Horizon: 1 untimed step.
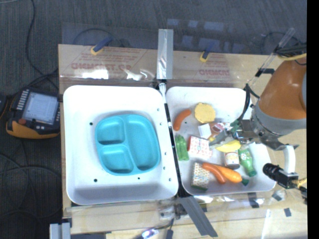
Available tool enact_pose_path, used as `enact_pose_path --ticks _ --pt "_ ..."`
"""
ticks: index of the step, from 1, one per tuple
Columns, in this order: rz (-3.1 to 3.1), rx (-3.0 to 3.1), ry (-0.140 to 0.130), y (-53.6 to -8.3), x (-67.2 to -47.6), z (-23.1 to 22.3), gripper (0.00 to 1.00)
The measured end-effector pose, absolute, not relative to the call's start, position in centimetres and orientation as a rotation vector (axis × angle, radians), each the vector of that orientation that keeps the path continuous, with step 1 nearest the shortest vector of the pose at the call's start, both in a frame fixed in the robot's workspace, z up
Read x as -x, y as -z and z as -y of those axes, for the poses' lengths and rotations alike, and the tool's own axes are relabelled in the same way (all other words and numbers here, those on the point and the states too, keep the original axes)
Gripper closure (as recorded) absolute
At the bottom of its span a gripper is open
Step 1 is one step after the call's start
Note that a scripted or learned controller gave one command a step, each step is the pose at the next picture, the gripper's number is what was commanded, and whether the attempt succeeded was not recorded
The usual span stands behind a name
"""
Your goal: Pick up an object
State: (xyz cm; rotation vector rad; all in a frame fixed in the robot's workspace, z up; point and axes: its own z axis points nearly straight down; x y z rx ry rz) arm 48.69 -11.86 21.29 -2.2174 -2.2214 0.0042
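I saw two shallow white plastic bins with rounded corners side by side on the bench. The left bin (pixel 79 183) held a glossy teal tray (pixel 127 143) with three moulded compartments, nothing in them, and wide bare floor around it. The right bin (pixel 219 92) was crowded with toy food: a round yellow disc (pixel 205 112) near the back, an orange sausage (pixel 182 117) beside it, a green bottle (pixel 181 147) against the left wall, a printed box (pixel 199 147), a patterned box (pixel 200 176) near the front, a carrot (pixel 222 172), a small can (pixel 232 159), a second green bottle (pixel 246 163) and a yellow banana (pixel 229 146). The pieces mostly touched or overlapped, leaving little open floor except at the back right corner. The gripper (pixel 234 131) sat low among them, just above the banana, under the arm's orange band (pixel 284 91). I could not tell how its jaws stood, nor whether it had hold of anything.
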Motion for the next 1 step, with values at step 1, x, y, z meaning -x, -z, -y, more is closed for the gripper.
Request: enact_pose_path --ticks 1 --pt "2.265 2.174 0.0 -22.84 -53.36 15.6 0.0"
